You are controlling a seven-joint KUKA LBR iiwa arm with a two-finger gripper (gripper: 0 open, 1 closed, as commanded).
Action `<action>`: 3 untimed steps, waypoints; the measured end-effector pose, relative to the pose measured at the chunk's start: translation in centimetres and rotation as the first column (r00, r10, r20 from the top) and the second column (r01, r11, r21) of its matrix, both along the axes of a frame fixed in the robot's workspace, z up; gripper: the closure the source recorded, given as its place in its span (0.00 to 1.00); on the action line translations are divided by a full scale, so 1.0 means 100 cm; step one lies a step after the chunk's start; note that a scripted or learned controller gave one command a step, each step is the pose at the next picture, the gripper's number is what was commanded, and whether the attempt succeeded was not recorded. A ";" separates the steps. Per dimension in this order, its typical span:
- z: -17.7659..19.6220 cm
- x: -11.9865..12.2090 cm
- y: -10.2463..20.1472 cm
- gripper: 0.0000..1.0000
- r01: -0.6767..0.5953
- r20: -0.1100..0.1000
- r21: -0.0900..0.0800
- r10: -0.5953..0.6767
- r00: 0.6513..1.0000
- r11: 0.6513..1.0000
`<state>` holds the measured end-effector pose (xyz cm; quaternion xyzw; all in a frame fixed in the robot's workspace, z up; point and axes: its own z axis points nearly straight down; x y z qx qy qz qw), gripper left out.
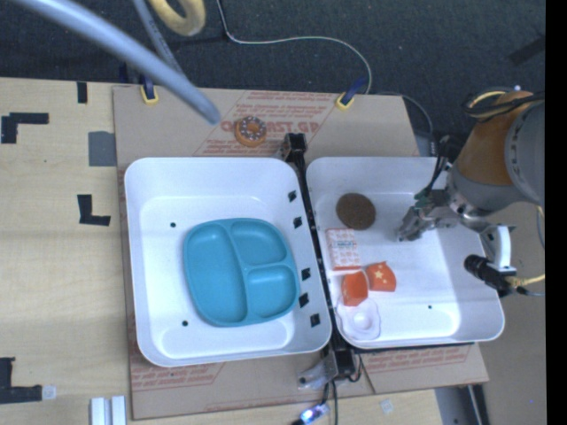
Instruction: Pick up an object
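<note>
In the right bin (pixel 443 317) lie a brown round disc (pixel 356 210), a white packet with red print (pixel 344 248), an orange-red piece (pixel 354 288), an orange piece with a yellow mark (pixel 381 276) and a white round object (pixel 362 320). My gripper (pixel 413 224) hangs low over the right bin's upper middle, to the right of the brown disc and apart from it. I see nothing between its fingers. The arm enters from the right edge with its orange band (pixel 483 149).
The left bin (pixel 151 326) holds a blue divided plate (pixel 241 268). A small doughnut-like object (pixel 251 130) lies on the cardboard behind the bins. A grey pole (pixel 106 34) and a cable (pixel 292 38) cross the top of the view.
</note>
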<state>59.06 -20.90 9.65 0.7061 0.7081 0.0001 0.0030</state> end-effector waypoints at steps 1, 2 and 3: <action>0.061 0.003 -0.004 1.00 0.001 -0.001 0.003 -0.001 1.000 1.000; 0.110 0.005 -0.004 1.00 0.001 0.000 0.003 -0.001 1.000 1.000; 0.120 -0.001 0.053 1.00 -0.003 -0.005 0.005 0.003 1.000 1.000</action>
